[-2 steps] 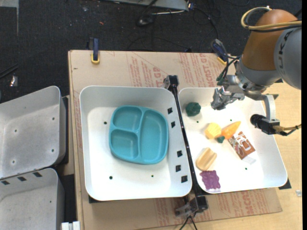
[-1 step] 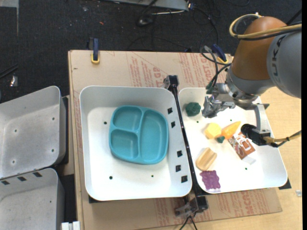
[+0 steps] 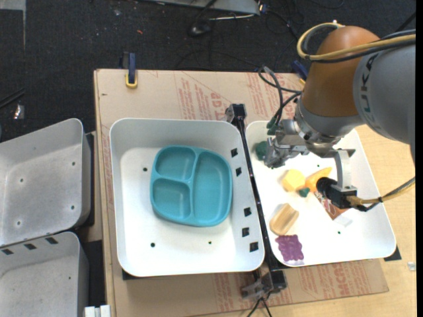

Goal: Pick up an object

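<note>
fingers of the gripper (image 3: 281,152) sit under the grey wrist housing, and whether they are spread or pressed together i cannot tell. nothing can be seen between them, so no grasp should be assumed. the gripper hangs over the back-left part of the right bin (image 3: 382,238), close to the wall it shares with the left bin (image 3: 125,177). the nearest candidate is a dark green object (image 3: 262,149), touching or just beside the gripper on its left - which of the 2 i cannot make out. a yellow block (image 3: 294,179) lies just in front, toward the bin's near edge. a tan oblong piece (image 3: 284,218) lies further that way, its long axis running roughly front to back, and a purple piece (image 3: 289,247) lies beyond it. my judgement: the green object is the shortest reach - a small shift left.
</note>
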You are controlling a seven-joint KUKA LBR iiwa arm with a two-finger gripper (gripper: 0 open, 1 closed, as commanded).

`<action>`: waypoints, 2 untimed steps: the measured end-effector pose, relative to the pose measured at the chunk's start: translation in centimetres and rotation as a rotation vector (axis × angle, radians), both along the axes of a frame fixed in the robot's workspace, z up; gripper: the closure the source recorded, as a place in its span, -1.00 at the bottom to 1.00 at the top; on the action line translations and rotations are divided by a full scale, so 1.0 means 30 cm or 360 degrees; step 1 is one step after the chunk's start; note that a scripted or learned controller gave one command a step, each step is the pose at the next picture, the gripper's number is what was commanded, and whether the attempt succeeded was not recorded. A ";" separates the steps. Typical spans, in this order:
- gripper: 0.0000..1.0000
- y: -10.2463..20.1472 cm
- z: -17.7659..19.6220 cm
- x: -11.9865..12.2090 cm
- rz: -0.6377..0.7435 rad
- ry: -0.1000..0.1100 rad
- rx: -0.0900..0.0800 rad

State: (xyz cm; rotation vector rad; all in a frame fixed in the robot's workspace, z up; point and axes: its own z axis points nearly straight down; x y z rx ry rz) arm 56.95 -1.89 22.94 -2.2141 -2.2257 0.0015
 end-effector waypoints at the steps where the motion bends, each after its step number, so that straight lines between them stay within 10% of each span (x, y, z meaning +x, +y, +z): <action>1: 1.00 0.173 -0.027 -0.058 -0.0002 0.0000 -0.0002; 2: 1.00 0.341 0.031 -0.135 0.0005 -0.0002 0.0001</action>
